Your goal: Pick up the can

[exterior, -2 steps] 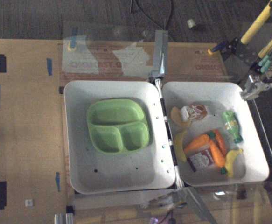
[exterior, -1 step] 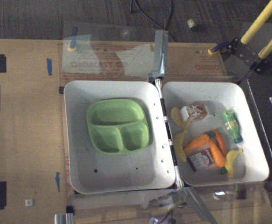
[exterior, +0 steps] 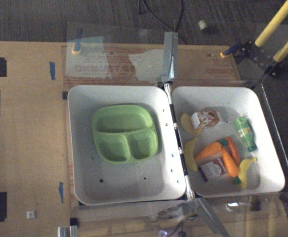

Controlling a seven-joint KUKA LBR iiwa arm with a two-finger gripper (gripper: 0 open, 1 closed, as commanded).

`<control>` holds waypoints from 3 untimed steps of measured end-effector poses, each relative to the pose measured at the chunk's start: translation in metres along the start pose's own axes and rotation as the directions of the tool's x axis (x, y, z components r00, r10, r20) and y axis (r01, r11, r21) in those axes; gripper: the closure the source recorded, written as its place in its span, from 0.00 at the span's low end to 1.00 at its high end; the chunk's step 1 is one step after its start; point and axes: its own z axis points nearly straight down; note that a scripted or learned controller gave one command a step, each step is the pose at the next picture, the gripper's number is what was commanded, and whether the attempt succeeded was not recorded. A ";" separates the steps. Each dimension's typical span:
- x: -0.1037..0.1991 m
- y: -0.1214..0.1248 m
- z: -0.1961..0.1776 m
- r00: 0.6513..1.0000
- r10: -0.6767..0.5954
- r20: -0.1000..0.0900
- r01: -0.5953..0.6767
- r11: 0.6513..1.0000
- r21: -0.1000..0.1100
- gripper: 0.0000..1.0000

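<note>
Two small can-like items lie on their sides in the right bin (exterior: 268,152). One has a white and brown label (exterior: 205,118) and rests near the bin's back left. The other, with a red and white label (exterior: 213,170), lies near the front, pressed against an orange carrot (exterior: 229,158). Which of the two is the can I cannot tell for certain.
Around them in the right bin lie a second carrot (exterior: 208,151), a green bottle (exterior: 245,133), a yellow banana (exterior: 246,169), another yellow piece (exterior: 189,155) and a pale yellow piece (exterior: 186,122). The left bin (exterior: 79,132) holds a green divided plate (exterior: 125,132).
</note>
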 end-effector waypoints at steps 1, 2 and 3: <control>-0.008 0.023 0.000 0.955 0.297 0.000 -0.297 0.955 0.002 1.00; -0.026 0.079 0.001 0.775 0.632 0.000 -0.632 0.775 0.003 1.00; 0.003 0.022 0.001 0.843 0.537 -0.002 -0.537 0.843 0.008 1.00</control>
